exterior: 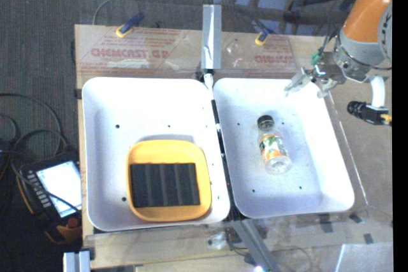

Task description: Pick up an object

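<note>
A small clear bottle (273, 144) with a black cap and an orange-green label lies on its side in the middle of the right bin (319, 200). A yellow tray-like object (169, 180) with dark ribbed slots rests in the front of the left bin (108, 105). My gripper (308, 82) hovers over the back right corner of the right bin, well away from the bottle. Its two fingers are spread apart and hold nothing.
A metal divider post (211, 41) stands between the bins at the back. Yellow and blue clamps (129, 24) hold the board behind the bins. Cables and a handheld device (54, 185) lie on the floor to the left.
</note>
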`<state>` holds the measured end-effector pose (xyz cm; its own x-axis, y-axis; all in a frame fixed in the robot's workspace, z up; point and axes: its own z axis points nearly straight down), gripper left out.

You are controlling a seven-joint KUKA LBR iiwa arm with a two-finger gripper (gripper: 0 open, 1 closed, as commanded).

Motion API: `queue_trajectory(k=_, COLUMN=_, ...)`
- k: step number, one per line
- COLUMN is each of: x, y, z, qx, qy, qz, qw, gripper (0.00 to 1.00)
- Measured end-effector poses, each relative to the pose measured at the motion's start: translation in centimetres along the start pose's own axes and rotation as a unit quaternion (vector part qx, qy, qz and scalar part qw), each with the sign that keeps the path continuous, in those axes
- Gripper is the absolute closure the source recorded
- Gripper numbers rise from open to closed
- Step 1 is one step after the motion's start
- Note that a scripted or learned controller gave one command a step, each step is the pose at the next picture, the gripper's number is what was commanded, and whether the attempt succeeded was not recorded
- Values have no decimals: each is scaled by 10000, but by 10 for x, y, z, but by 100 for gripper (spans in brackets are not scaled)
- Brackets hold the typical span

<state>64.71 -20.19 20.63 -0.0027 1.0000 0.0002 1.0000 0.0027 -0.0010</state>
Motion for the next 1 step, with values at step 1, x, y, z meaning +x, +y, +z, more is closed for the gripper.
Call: queue_trajectory(k=1, x=34, y=-37, z=109, qx=-14, qy=-1, qz=-1368, qw=9906, gripper=0)
